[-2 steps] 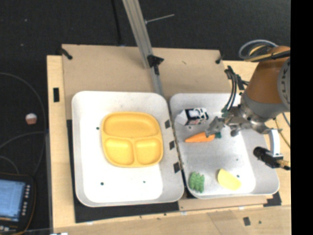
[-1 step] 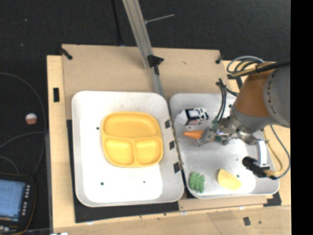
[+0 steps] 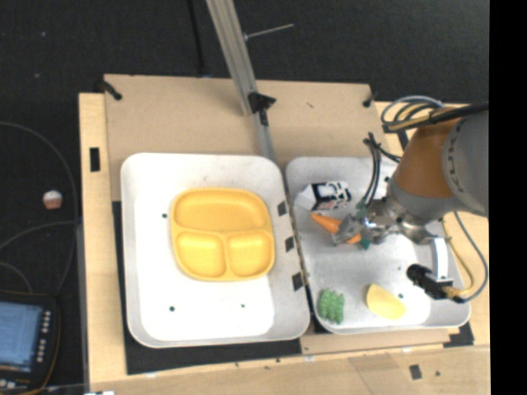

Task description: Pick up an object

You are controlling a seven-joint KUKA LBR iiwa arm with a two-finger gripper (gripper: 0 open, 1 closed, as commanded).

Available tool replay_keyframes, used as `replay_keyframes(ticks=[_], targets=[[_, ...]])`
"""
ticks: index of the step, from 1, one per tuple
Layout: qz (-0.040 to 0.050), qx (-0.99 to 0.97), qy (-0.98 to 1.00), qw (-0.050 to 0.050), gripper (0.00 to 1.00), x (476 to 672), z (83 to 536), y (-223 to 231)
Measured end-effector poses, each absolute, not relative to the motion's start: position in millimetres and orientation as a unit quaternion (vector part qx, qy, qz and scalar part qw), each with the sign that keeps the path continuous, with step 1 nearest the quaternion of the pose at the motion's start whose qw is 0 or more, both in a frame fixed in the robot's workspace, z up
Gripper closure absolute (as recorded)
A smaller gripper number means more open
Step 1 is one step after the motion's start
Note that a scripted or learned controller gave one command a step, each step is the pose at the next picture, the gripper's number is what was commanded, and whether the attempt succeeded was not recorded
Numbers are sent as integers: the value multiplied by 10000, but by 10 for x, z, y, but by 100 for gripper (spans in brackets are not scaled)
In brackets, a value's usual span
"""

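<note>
In the right bin [image 3: 387,323] lie an orange toy carrot [image 3: 327,220], a black-and-white object [image 3: 330,193], a green knobbly piece [image 3: 331,304] and a pale yellow wedge [image 3: 385,302]. My gripper [image 3: 356,230] is low over the middle of this bin, right at the carrot's right end, where green and orange bits show beside it. Whether the carrot is gripped is hidden by the wrist. The arm comes in from the right, its orange band [image 3: 422,164] above the wrist.
A yellow divided plate [image 3: 221,233] lies in the middle of the left bin [image 3: 148,303]. A slanted metal pole [image 3: 239,64] rises from the bench behind the bins. The bin walls meet near the carrot's left end.
</note>
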State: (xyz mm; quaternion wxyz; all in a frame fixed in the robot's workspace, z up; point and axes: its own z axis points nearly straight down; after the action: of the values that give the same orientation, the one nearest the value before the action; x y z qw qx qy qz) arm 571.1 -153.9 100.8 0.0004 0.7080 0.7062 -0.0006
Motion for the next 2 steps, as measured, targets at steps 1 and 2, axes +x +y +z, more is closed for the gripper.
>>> replay_keyframes(ticks=[1,2], targets=[[5,7096,7046,1,100,5714,1118,-1543],[23,7057,7085,31,100,5747,1703,-1458]])
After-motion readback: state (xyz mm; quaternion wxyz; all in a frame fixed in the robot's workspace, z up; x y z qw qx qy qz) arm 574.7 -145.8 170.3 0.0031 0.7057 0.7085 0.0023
